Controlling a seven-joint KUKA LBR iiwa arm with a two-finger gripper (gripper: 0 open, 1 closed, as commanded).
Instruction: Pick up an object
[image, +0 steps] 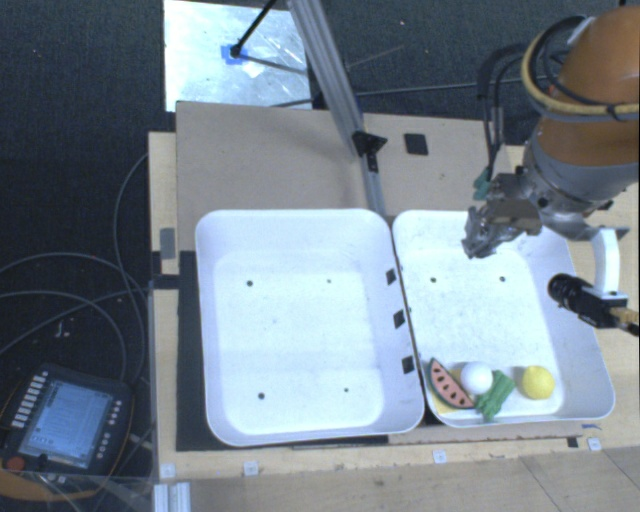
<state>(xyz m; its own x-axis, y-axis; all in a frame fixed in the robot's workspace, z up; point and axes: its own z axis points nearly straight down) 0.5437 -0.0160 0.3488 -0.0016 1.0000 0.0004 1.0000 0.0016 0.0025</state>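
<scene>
Along the near edge of the right bin (470, 310) lie a watermelon slice (447, 385), a white ball (476, 378), a green piece (496, 394) and a yellow lemon (538, 382). My gripper (484, 240) hangs over the far part of the right bin, well away from these objects. Nothing shows between its fingers.
The left bin (295, 320) lies beside the right one, with a black-clipped divider (398, 318) between them. A grey pole (340, 90) slants in from the top. A teach pendant (65, 415) sits off the bench at lower left.
</scene>
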